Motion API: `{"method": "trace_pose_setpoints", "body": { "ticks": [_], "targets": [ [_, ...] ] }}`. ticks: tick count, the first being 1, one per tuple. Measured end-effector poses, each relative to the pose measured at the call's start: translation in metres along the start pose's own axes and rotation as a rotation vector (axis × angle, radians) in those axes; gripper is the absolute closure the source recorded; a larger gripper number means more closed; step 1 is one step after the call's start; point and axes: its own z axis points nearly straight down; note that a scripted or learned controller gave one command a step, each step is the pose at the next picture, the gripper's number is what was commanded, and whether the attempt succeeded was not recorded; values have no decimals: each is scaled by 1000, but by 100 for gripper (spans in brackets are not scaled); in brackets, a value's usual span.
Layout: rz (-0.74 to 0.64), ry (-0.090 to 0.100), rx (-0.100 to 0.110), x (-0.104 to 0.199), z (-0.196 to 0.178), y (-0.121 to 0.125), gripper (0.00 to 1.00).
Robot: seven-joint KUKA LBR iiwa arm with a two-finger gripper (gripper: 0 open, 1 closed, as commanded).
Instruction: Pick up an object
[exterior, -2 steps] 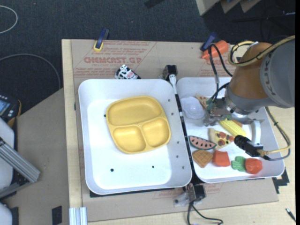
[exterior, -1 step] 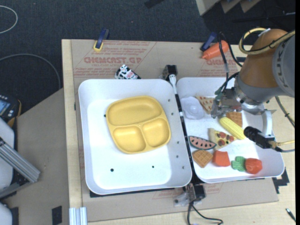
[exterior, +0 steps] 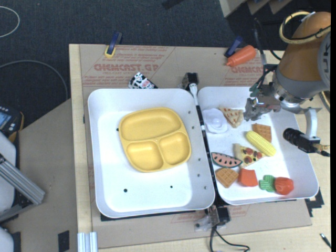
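Hovering tool [exterior: 255, 109] over right bin [exterior: 304, 164] | beside pizza slice [exterior: 231, 115] | opening: cannot tell

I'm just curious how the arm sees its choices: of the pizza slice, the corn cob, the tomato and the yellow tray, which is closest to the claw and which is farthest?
Counting from the gripper:
1. Pizza slice, just to its left in the right bin.
2. Corn cob, just below it.
3. Tomato, at the bin's near corner.
4. Yellow tray, over in the left bin.

One camera is looking down at a slant from above the bench, taking in both bins [exterior: 100, 156] whole; the arm [exterior: 304, 51] is reaching in from the right.
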Motion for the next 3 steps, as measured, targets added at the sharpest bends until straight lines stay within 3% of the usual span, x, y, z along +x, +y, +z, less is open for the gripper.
{"method": "trace_pose_setpoints", "body": {
  "ticks": [1,2,3],
  "targets": [
    [0,0,0,0,-30,1,100],
    [-3,5,12,45,-27,-40,100],
    [0,4,10,54,-36,-58,100]
  ]
}}
